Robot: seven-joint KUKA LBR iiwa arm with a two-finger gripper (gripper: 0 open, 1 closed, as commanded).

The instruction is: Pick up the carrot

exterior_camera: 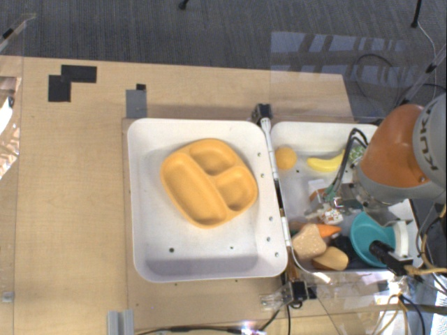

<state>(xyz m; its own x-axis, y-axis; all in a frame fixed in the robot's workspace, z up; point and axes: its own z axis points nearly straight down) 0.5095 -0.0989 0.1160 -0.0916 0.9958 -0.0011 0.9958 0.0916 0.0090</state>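
orange and small, the carrot (328, 230) lies in the right bin (311, 137), toward the lower end as the camera sees it. it rests on its side, with a pale chunk (309, 243) touching or nearly touching it from below-left and a tan lump (334, 259) just beyond that. a teal cup (367, 237) sits just to the carrot's right.

the hand (327, 204) hangs directly above the carrot, very near it, amid wires and metal parts. from this slant i cannot tell whether the hand is spread or pressed together, nor whether it touches the carrot. the arm (394, 149) comes in from the right, its orange band bulking over the bin's right half.

higher in the same bin, a yellow ball (285, 158) sits against the left wall, and a banana (327, 163) lies just right of it, partly under the arm's cables. both are well apart from the carrot.

the left bin (160, 257) holds a yellow plate (209, 183) with three compartments, set slightly askew near the middle. the two bins stand side by side, touching, on a wooden tabletop (70, 222).
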